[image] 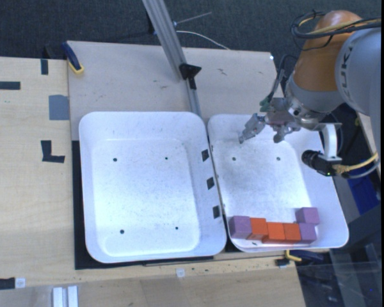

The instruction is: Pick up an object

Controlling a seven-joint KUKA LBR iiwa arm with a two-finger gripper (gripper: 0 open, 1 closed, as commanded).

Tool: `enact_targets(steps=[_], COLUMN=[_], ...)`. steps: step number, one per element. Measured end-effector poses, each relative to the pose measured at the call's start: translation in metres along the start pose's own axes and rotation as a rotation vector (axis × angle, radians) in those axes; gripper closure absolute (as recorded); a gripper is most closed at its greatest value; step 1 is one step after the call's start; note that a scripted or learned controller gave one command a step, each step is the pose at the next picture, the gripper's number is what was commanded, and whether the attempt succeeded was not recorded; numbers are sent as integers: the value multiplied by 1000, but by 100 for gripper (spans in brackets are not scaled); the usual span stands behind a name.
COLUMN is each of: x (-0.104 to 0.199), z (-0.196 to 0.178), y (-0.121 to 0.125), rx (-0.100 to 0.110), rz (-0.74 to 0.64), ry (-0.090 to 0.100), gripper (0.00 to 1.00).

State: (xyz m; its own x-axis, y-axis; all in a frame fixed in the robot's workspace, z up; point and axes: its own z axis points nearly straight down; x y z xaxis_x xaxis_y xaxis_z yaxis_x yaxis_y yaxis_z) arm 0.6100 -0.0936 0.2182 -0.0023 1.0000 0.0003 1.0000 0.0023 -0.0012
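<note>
blocks (276, 228), purple and orange, are lying clustered against the near wall of the right bin (326, 190) while the gripper (267, 128), fingers spread and carrying nothing, is hovering at that bin's far end, needing to travel toward them and descend.

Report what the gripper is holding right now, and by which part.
Nothing. The gripper hangs open over the far end of the right bin, with no object between its fingers; the blocks lie at the near end.
</note>
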Motion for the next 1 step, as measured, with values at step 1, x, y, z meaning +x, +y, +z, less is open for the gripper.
enact_targets(steps=[1], x=[30], z=[16], y=[-80], rx=[7], rz=[2], ry=[1], gripper=[0])
